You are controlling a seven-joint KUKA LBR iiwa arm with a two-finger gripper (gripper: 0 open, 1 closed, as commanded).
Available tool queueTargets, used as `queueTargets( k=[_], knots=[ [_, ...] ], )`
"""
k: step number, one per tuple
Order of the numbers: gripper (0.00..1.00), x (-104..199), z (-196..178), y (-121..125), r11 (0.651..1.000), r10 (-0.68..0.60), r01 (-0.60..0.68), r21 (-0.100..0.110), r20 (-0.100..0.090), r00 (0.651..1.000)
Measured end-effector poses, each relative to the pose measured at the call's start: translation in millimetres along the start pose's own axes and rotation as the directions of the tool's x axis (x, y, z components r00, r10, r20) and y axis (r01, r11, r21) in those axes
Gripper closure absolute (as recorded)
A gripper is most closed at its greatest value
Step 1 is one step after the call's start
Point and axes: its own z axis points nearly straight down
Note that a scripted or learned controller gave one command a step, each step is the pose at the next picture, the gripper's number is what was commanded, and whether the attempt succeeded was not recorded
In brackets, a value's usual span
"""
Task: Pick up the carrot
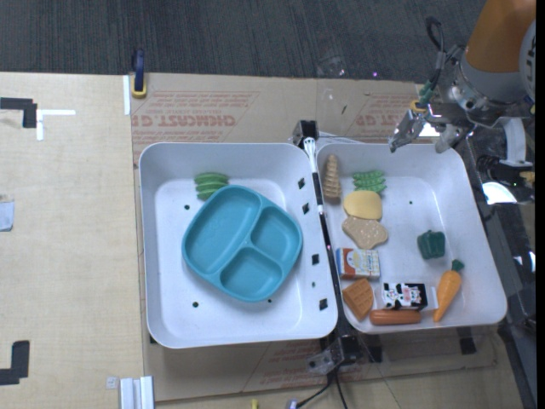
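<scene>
The carrot [447,290] lies in the right bin [477,228], near its front right corner, with the green top pointing to the back. Just beside its tip there is a sausage [396,317] along the front wall, and behind the sausage a small black and white carton [403,296]; its print is too small to read. To the left I see a brown waffle piece [358,296] and a red and white box [360,263], whose label I cannot read. A dark green pepper [431,244] sits behind the carrot, apart from it.

The gripper [419,130] hangs over the back rim of the right bin, well apart from the carrot, with fingers spread and nothing between them.

The left bin [162,254] holds a blue divided plate [243,243]. On the cardboard [196,113] behind the bins, red letters are printed upside down, and I cannot read them surely.
</scene>
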Motion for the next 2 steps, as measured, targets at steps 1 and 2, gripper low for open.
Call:
queueTargets(
  k=[1,2],
  knots=[
    [0.00,-31,12,-77,0.974,-0.227,0.227,-0.002,0.001,0.974],
    [0.00,-74,100,-105,0.948,-0.319,0.319,-0.002,0.000,0.948]
  ],
)
